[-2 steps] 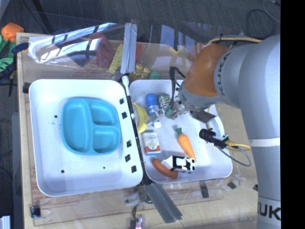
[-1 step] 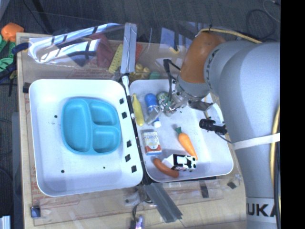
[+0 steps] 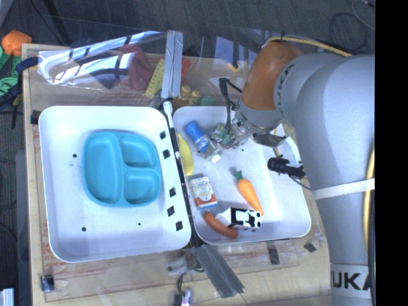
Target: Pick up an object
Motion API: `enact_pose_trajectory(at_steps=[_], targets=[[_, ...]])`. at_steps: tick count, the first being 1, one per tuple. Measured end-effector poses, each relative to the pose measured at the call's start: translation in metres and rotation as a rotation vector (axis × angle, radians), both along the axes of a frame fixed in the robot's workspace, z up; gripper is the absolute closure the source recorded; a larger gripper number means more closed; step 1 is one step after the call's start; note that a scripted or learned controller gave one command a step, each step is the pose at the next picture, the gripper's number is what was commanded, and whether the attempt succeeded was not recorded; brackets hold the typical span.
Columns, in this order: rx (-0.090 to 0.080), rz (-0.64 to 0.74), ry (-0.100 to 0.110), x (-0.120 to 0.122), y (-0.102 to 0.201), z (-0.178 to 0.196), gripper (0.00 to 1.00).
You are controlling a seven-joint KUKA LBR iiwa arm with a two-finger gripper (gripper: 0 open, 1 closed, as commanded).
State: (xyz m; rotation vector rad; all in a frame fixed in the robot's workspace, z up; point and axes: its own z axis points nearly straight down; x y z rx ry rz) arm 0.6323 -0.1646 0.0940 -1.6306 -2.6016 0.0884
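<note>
Your arm (image 3: 325, 120) is the biggest thing here, a grey bulk reaching in from the right with its orange band (image 3: 266, 75) bent over the top of the right bin (image 3: 290, 218). Beneath it the counter (image 3: 102, 260) carries both white bins side by side; the left bin (image 3: 64, 171) holds a blue divided tray (image 3: 122, 167) lying flat near its middle. Above the bins you have a crumpled clear plastic sheet (image 3: 95, 59) along the counter's far edge. In the right bin, your gripper (image 3: 224, 138) sits low in the upper part, just beside a blue bottle (image 3: 196, 136) that lies tilted to its left; you cannot tell from this angle whether it is wide or narrow, or whether anything sits inside it. A yellow banana (image 3: 185, 155) lies along the bin's left wall, just below the bottle. Lower down you see a small carton (image 3: 203, 192) near the left wall, a carrot (image 3: 248, 194) lying apart toward the middle, a sausage (image 3: 220, 225) near the bottom edge, and a black-and-white cow toy (image 3: 245, 219) just beside the sausage's right end.
</note>
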Motion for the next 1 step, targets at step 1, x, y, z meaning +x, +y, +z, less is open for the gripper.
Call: enact_pose_trajectory(at_steps=[1], targets=[[0.011, 0.007, -0.092, 0.0253, 0.0671, 0.1147, 1.00]])
